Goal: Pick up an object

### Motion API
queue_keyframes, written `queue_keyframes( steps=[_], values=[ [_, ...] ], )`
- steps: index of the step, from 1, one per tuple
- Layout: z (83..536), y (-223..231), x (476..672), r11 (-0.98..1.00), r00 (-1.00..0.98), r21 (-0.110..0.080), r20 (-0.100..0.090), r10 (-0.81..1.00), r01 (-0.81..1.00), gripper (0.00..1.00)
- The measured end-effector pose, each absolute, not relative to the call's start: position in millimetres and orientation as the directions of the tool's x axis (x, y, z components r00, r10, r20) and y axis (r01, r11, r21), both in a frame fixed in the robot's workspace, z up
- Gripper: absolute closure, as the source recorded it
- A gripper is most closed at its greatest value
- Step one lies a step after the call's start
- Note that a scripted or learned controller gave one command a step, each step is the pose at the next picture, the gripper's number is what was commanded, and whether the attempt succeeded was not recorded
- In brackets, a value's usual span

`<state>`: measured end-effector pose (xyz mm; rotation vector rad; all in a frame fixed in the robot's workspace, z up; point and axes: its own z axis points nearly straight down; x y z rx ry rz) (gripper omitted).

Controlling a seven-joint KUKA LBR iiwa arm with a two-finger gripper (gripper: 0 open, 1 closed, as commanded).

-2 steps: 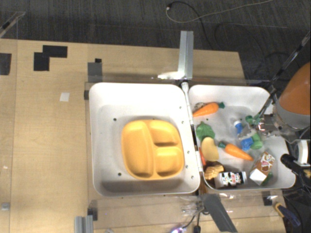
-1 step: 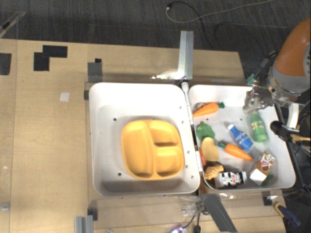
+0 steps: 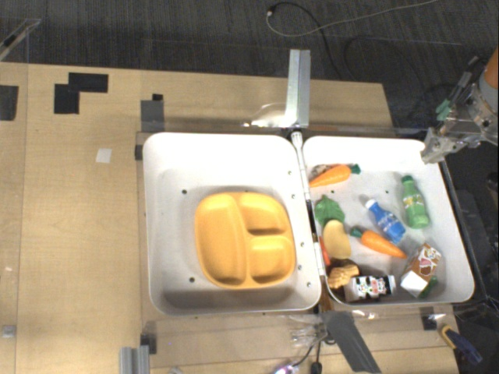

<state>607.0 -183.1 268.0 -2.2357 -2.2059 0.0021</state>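
Smooth matt white plastic bins (image 3: 168, 209), glossy yellow plastic tray (image 3: 243, 238), pale wood-look bench (image 3: 70, 232) w/ matt finish.

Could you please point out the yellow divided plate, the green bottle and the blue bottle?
yellow divided plate (image 3: 243, 238): camera view, central ridge.
green bottle (image 3: 414, 202): camera view, body.
blue bottle (image 3: 385, 221): camera view, body.

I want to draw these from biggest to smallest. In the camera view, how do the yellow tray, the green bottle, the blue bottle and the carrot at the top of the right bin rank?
1. Yellow tray, by far the largest.
2. Carrot and green bottle look too alike to rank.
3. Blue bottle, slightly smaller.
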Motion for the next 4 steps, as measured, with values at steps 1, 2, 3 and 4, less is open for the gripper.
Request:
queue_keyframes(
  steps=[1,2,3,4],
  values=[
    [256.2,-192.1,633.2,0.282,-0.282,0.000,0.000,0.959,0.959,1.00],
    [245.6,-140.2,670.2,0.344,-0.344,0.002,0.000,0.939,0.939,1.00],
    [244.9,-80.2,669.8,0.460,-0.460,0.000,0.001,0.888,0.888,1.00],
    [215.3,-73.1,669.5,0.310,-0.310,0.000,0.001,0.951,0.951,1.00]
  ],
)
